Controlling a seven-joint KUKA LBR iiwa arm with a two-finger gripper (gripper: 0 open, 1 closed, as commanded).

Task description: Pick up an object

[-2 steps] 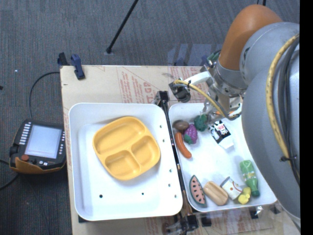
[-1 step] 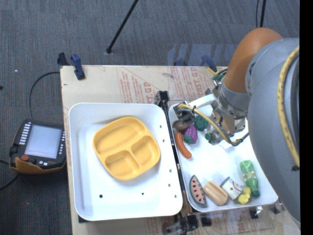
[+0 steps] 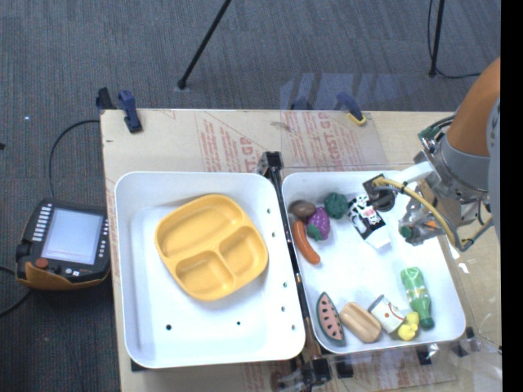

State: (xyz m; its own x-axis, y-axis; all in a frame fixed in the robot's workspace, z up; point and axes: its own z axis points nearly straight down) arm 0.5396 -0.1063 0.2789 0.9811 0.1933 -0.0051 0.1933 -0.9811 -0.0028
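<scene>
So my tool [image 3: 415,223] is hovering over the upper right part of the right bin [image 3: 452,278], near the little black-and-white toy cow [image 3: 367,213]. Honestly can't tell how it's set from this angle, cables are in the way. Nothing's lifted yet as far as I can see: toy carrot [image 3: 306,243], watermelon slice [image 3: 328,317], green bottle [image 3: 416,295] and bread roll [image 3: 360,322] all sit in the bin. The whole grab is left to do. The yellow divided plate [image 3: 212,245] sits in the left bin [image 3: 135,292].
</scene>
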